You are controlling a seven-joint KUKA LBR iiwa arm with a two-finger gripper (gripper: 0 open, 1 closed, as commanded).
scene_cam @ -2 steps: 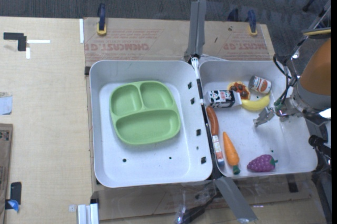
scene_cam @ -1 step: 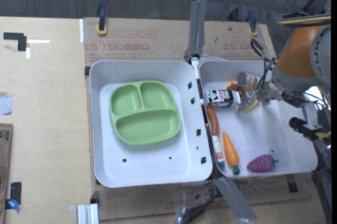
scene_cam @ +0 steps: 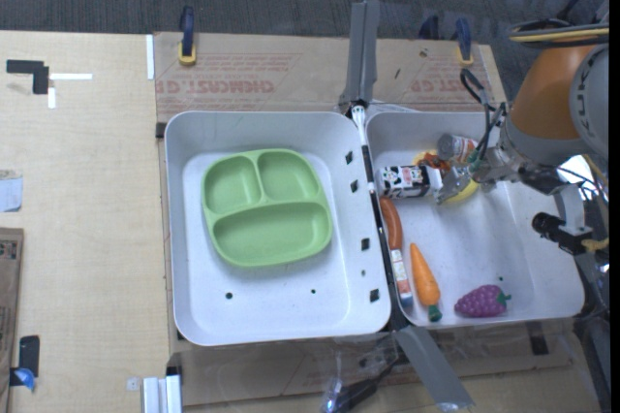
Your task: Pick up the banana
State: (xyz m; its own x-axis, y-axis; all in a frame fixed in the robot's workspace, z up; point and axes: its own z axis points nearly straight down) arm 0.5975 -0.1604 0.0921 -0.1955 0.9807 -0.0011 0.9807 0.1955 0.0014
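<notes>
Banana [scene_cam: 468,189]: a small yellow curve in the right bin, upper part, mostly hidden under the jaws; only its end shows.
Jaws [scene_cam: 455,186]: metal, down over the banana – whether they are open or clamped on it I cannot tell.
Arm [scene_cam: 557,106]: grey with an orange band, reaching in from the right.
Carton [scene_cam: 404,179]: small box, white with black patches, lying just left of the jaws.
Sausage [scene_cam: 390,220]: smooth reddish-brown stick along the bin's left wall.
Carrot [scene_cam: 424,276]: orange cone with a green tip, below the sausage.
Grapes [scene_cam: 481,301]: bumpy purple cluster, near the lower right corner.
Right bin [scene_cam: 523,246]: shallow white plastic.
Left bin [scene_cam: 184,237]: same make – holds a green plate.
Plate [scene_cam: 267,206]: matte, rounded, three compartments.
Surface [scene_cam: 77,207]: pale wood, cardboard under the bins.
</notes>
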